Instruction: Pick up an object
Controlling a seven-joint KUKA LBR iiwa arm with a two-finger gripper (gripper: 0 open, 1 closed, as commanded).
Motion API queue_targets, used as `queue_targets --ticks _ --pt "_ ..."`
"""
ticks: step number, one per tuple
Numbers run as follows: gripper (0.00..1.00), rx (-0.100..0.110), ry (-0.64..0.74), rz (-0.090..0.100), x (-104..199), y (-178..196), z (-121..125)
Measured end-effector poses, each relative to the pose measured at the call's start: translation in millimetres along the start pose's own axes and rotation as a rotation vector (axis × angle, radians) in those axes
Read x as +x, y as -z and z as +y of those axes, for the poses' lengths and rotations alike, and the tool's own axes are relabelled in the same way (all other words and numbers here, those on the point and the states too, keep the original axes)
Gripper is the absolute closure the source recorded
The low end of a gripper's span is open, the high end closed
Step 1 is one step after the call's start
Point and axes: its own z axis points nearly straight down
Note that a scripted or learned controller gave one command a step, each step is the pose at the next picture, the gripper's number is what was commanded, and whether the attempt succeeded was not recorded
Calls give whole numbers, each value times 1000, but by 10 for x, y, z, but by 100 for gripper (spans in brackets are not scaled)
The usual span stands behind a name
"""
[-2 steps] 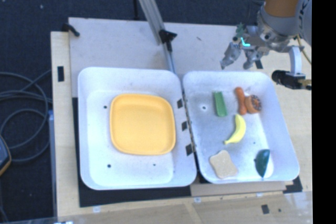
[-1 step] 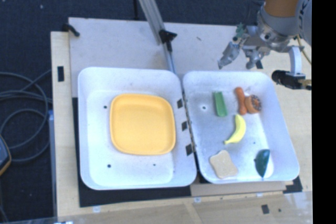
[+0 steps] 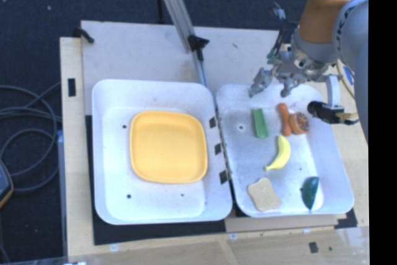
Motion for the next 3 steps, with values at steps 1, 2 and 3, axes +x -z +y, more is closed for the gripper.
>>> queue_targets --ticks 1,2,3 --pt "0 0 0 0 -63 -607 -43" --pt "0 -1 0 0 -68 -1131 -51" --pt "100 -7 -2 0 -73 -993 -35"
